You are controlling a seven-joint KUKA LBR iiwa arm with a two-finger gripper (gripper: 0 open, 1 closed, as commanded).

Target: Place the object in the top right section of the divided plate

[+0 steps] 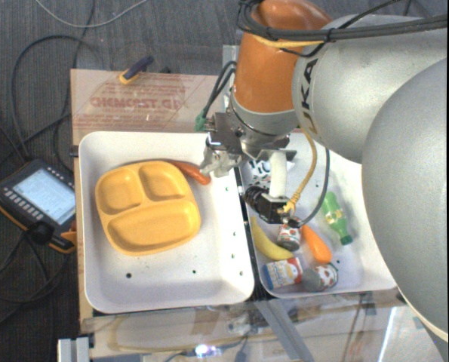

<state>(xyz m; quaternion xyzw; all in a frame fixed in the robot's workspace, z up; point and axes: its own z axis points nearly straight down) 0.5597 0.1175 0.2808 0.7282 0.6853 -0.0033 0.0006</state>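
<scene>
A yellow divided plate (pixel 147 206) lies in the left bin (pixel 164 289). An orange, carrot-like object (pixel 190 172) rests across the plate's upper right rim, its tip pointing right into the bin. My gripper (pixel 215 162) hangs just to the right of that object, over the left bin's right side. Its fingers are hidden by the wrist body, and nothing can be seen held.
The right bin (pixel 360 266) holds a banana (pixel 268 243), an orange carrot (pixel 316 245), a green bottle (pixel 336 217), and small cans (pixel 288 274) along its front. The big grey arm covers the right side. A tablet (pixel 39 194) lies left of the bench.
</scene>
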